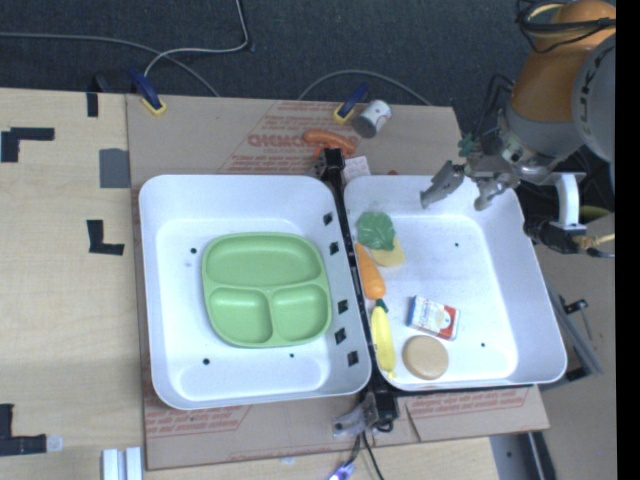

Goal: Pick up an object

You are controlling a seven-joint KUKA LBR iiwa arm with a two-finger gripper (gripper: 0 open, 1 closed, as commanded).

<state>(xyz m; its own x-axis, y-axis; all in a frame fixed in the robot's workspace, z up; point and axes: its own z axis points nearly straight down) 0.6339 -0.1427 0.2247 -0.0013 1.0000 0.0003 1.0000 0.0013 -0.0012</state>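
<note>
My gripper (462, 194) hangs open over the far edge of the right bin (510, 268), its two grey fingers spread apart with nothing between them. Along the bin's left wall lie a green broccoli piece (377, 229), a yellow wedge (390, 256), an orange carrot (371, 277) and a yellow banana-like piece (382, 338). A small red and white box (433, 317) and a tan round cookie (426, 357) rest near the front. All of these objects sit well to the left of and below the gripper.
The left bin (170, 268) holds a green divided plate (267, 288). A black clip strip (341, 258) joins the two bins. Beyond them on the cardboard lie an orange item (330, 139), a grey cylinder (371, 118) and blue clamps (148, 91).
</note>
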